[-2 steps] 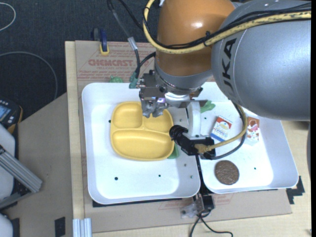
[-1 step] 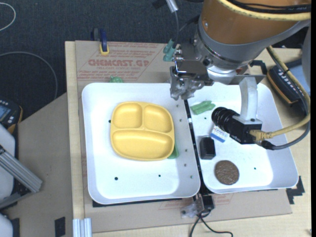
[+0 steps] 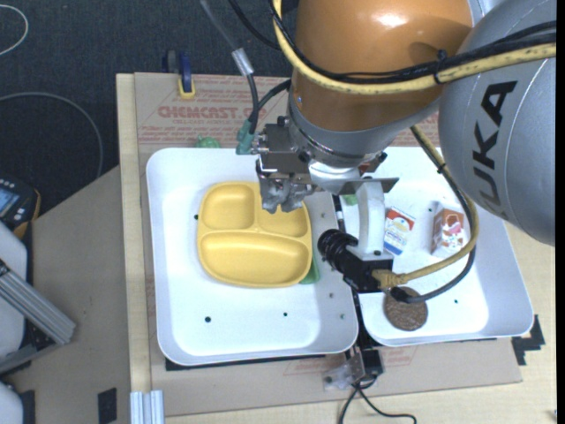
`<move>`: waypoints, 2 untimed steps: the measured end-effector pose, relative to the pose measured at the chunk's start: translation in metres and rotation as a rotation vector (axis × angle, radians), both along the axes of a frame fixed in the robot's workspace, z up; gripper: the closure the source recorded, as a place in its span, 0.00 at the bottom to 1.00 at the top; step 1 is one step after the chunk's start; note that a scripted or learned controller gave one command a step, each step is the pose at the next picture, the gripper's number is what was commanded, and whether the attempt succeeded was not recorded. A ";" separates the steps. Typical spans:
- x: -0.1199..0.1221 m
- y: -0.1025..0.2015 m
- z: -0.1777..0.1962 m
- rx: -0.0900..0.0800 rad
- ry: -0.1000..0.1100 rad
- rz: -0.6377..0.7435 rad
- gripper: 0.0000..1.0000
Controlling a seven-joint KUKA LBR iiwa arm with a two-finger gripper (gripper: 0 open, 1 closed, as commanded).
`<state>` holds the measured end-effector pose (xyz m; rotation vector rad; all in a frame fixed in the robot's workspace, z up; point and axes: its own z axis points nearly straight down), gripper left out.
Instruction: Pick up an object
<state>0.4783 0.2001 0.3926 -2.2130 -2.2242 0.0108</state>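
- The gripper (image 3: 282, 193) sat low over the yellow divided plate (image 3: 254, 237) in the left bin (image 3: 177, 263), at the plate's far right corner
- Couldn't tell if the jaws were open or closed, too cluttered there
- Nothing looked lifted, so I'd say the pick was barely started
- The plate lay flat, long axis roughly towards the bin's far edge

Hidden and cut-off parts over the two bins

The arm (image 3: 415, 51) runs off the top and right edges and covers the upper rim of the right bin (image 3: 494, 316). The pincer (image 3: 281, 197) hides part of the yellow divided tray (image 3: 247, 250); its fingertips blur against it. A green object (image 3: 311, 275) peeks from under the tray's corner, unidentifiable.
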 end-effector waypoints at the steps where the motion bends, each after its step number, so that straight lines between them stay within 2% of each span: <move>1: 0.001 -0.074 -0.036 -0.001 -0.002 -0.013 1.00; 2: 0.002 -0.033 0.038 0.006 -0.017 -0.001 1.00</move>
